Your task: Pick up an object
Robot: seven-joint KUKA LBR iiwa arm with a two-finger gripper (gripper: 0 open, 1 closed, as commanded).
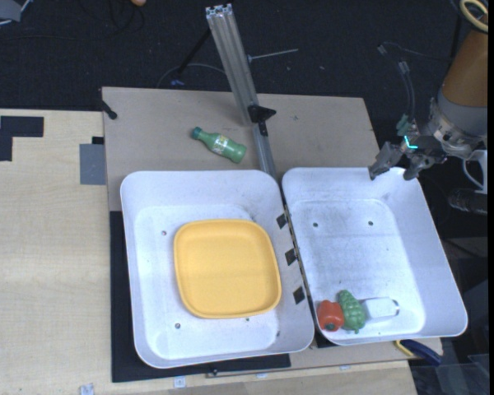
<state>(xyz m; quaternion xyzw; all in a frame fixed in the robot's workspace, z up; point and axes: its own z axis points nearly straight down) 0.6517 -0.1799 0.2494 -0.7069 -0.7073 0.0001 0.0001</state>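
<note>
My gripper [398, 165] hangs over the far right corner of the right bin [370, 220], fingers spread open with nothing between them. At that bin's near edge lie a red object [330, 314], a green knobbly object [353, 311] and a white object [382, 308], close together. A yellow square plate [226, 267] rests in the left bin [148, 245]. All of these are well away from the gripper.
A green bottle [219, 144] lies on the board behind the left bin. A metal rail [239, 64] slants up from between the bins. Black clips [290, 255] sit along the seam where the bins meet.
</note>
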